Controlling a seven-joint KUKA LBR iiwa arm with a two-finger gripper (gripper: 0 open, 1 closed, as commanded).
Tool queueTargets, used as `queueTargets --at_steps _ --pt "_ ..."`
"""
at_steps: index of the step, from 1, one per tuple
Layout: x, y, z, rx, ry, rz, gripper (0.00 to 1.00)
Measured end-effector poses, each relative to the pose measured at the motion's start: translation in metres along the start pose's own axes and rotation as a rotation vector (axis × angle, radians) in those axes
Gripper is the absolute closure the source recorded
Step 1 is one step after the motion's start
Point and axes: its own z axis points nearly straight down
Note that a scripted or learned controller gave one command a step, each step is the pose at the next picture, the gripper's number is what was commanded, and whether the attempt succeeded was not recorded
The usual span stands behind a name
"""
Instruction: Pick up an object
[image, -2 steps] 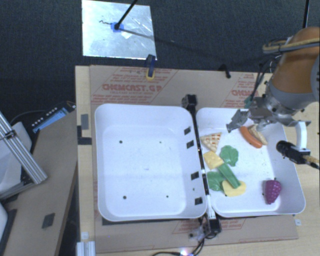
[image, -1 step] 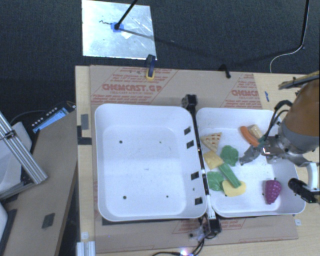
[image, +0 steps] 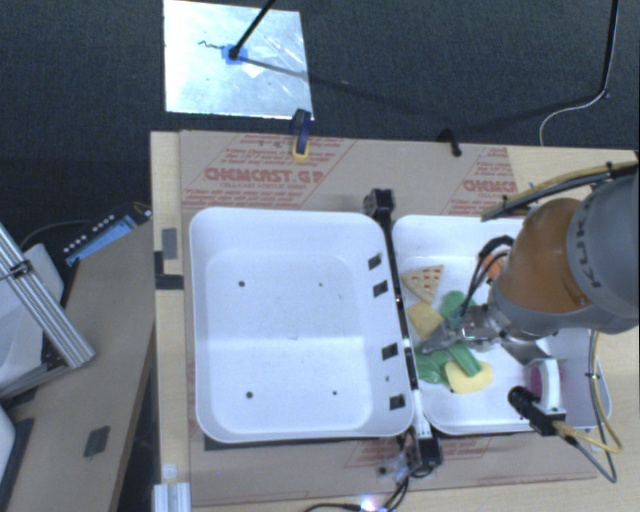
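The gripper hangs low in the right bin. Its fingers' state I cannot tell. Beneath it lies a green object, elongated and glossy

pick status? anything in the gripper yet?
Done: arm is down in the right bin, gripper among the green pieces and yellow pieces. In hand: nothing visibly gripped. Left: grasp and lift; the waffle piece lies untouched.

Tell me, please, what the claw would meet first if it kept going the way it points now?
Probably the green object under the claw, beside the yellow piece in the right bin; depth is unclear from above, so contact cannot be judged.
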Motion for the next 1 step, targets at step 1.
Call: queueTargets --at_steps 1 --pt "0.0049 0.0689 -0.0049 -0.009 -0.003 -0.001 0.0"
